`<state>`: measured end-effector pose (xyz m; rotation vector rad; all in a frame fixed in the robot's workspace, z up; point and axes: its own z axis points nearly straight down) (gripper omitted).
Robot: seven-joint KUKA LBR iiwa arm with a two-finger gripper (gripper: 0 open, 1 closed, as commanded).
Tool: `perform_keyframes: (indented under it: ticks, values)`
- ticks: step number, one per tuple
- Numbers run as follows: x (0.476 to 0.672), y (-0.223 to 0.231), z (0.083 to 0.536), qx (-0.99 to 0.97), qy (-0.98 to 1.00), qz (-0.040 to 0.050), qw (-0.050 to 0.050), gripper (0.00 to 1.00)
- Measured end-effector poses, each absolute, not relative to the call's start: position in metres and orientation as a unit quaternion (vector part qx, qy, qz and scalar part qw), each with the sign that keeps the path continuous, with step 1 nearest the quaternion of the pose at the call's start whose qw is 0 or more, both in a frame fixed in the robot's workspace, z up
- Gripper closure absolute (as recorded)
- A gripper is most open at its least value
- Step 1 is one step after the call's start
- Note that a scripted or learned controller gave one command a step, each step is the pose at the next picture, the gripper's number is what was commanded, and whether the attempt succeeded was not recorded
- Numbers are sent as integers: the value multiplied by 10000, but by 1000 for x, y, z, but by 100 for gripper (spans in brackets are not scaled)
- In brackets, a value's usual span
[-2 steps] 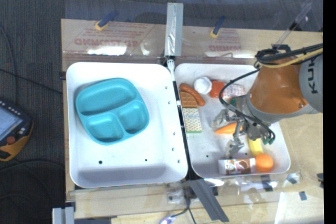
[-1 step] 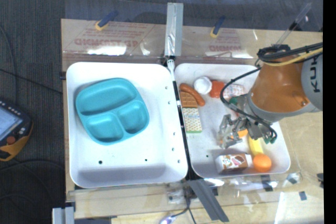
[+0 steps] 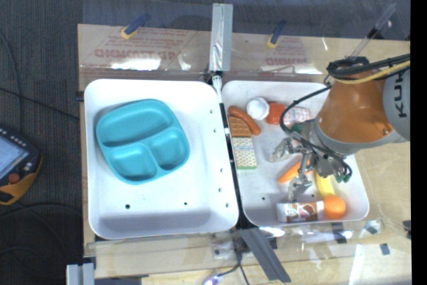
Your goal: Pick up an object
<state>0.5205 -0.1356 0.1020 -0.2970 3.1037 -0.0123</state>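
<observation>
**Gripper low in the right bin**

The gripper (image 3: 303,173) hangs over a carrot (image 3: 288,175) in the right bin (image 3: 267,213); whether its fingers are apart I cannot tell. The arm (image 3: 357,110) shows cut-off letters "KU". Red writing on the far bench (image 3: 133,50) is blurred. A blue tray (image 3: 141,139) lies in the left bin (image 3: 157,217).

Arm (image 3: 360,110) cut off at right edge; gripper (image 3: 303,173) fingers' state unclear, label on bottle (image 3: 300,211) illegible
</observation>
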Motion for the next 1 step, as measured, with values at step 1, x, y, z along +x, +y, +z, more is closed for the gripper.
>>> perform_keyframes:
  ticks: [1]
  values:
    - [600, -96, 90, -1023, 9947, -21, 71, 0]
